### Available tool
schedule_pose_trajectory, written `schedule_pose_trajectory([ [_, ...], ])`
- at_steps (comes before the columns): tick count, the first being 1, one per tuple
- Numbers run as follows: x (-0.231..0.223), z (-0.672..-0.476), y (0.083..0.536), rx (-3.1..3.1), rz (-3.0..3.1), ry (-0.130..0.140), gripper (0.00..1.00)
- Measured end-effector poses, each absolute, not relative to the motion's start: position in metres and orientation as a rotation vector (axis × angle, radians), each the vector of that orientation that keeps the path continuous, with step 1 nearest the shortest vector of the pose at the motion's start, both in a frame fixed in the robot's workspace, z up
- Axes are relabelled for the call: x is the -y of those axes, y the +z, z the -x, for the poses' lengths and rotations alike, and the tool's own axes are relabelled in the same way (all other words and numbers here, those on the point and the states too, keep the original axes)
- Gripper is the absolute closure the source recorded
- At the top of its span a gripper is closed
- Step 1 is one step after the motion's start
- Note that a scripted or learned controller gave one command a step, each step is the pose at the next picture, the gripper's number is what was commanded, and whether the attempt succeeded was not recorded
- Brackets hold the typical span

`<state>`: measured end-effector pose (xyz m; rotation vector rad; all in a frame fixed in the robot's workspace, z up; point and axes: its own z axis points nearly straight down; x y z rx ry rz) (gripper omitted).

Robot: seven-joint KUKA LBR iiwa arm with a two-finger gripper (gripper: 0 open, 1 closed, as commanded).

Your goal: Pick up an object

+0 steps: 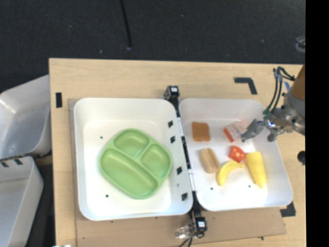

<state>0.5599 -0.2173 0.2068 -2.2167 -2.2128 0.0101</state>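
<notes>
While the claw (253, 129) hovers low over the right bin (205, 199), I cannot tell its state (too blurred); nearest lies the red-and-white packet (233, 131), just to its left, long axis slanting up toward the claw.

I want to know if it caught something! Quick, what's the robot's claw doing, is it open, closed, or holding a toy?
Claw: cannot be told whether open or closed. It hangs over the right bin, by the red and white packet; nothing shows between it.
</notes>
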Motion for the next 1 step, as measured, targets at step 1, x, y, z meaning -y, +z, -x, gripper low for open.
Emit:
schedule_pose_trajectory([
  [1, 0.2171, -0.5629, 0.2139, 2.224, 2.221, 0.0, 0.0],
])
